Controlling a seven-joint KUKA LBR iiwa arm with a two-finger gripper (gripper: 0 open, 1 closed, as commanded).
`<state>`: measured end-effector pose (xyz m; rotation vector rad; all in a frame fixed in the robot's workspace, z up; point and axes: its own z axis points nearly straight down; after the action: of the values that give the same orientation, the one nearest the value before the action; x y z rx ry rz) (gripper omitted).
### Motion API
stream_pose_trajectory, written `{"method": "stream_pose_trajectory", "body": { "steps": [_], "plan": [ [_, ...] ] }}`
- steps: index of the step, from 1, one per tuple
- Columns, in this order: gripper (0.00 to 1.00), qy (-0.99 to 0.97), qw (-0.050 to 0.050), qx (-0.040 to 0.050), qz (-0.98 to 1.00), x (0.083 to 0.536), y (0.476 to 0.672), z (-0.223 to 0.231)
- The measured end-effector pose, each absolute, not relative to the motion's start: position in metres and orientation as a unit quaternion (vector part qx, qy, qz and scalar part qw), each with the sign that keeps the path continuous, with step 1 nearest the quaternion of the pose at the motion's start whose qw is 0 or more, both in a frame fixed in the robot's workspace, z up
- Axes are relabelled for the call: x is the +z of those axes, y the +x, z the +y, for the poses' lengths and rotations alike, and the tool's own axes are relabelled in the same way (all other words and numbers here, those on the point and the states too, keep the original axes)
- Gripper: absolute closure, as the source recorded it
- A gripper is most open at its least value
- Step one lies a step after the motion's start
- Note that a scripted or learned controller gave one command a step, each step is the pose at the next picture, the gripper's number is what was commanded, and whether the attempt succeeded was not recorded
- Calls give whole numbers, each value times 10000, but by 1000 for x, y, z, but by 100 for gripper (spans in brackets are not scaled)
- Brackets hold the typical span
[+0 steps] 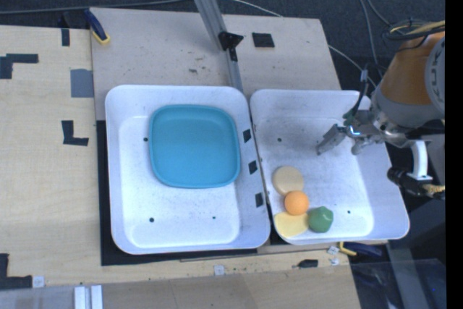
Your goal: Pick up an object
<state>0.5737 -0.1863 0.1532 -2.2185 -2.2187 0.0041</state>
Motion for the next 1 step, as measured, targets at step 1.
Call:
{"method": "stream_pose_trajectory", "body": {
  "steps": [1],
  "plan": [
    [0,-7069,20,13,-7073,107,580,-185]
  ]
}}
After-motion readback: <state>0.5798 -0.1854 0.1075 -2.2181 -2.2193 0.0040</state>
